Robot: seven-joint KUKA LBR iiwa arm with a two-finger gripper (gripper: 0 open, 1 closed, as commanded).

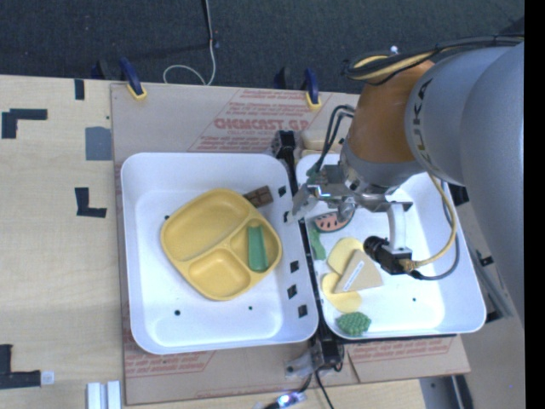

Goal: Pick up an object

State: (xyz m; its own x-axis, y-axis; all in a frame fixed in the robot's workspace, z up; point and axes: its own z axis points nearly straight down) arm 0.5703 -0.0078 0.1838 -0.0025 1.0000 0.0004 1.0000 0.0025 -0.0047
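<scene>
Two white bins sit side by side on a brown board (247, 122) printed with red lettering, which lies on the pale wood bench (51, 254). The left bin (140, 313) and the right bin (464, 318) touch along their inner rims. Two blue clamps (129, 77) grip the board's far edge, one near its left corner and one (312, 85) nearer the middle. A thin white cable (204, 24) runs over the dark floor (102, 15) behind the bench. Black marks (83, 201) and a grey patch (98, 141) show on the bench's left part.
</scene>
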